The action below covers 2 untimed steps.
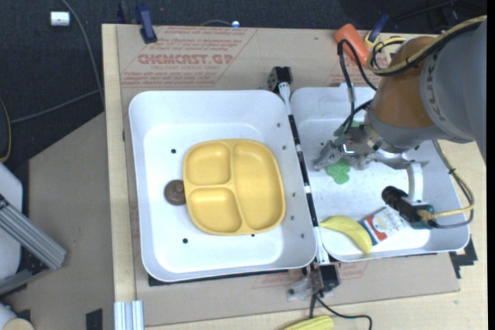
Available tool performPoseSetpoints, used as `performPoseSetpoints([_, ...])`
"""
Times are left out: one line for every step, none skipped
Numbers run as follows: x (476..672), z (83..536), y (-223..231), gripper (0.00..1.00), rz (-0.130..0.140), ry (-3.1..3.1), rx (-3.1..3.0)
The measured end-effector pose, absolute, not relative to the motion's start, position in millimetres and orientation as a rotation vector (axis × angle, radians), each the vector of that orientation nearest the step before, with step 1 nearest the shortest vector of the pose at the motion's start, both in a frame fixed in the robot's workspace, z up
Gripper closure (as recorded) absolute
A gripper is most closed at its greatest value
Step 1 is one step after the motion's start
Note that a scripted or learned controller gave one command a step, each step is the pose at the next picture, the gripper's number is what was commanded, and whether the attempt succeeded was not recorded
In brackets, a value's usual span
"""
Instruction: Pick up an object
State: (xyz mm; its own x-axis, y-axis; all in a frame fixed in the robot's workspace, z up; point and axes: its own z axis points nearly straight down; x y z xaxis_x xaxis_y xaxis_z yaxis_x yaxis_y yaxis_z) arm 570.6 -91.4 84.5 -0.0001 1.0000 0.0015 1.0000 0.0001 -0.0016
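In the right bin the gripper, fingers spread and holding nothing, stands just above the small green object, so I think it should descend straight and centre the object before closing.

Only readable thing from where I'm standing is the red print on the brown board under the bins, up at 12 o'clock: looks like "CHEMCAST GP", with smaller lines around it too blurry to read. The little red-and-white packet at 4 o'clock has printing, but it's illegible.
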Motion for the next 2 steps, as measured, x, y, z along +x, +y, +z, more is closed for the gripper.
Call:
performPoseSetpoints([571.1, 94.6, -91.3, 1.0, -0.002, -2.221, -2.221])
performPoseSetpoints([594.3, 185.1, -0.8, 1.0, -0.003, -2.223, -2.22])
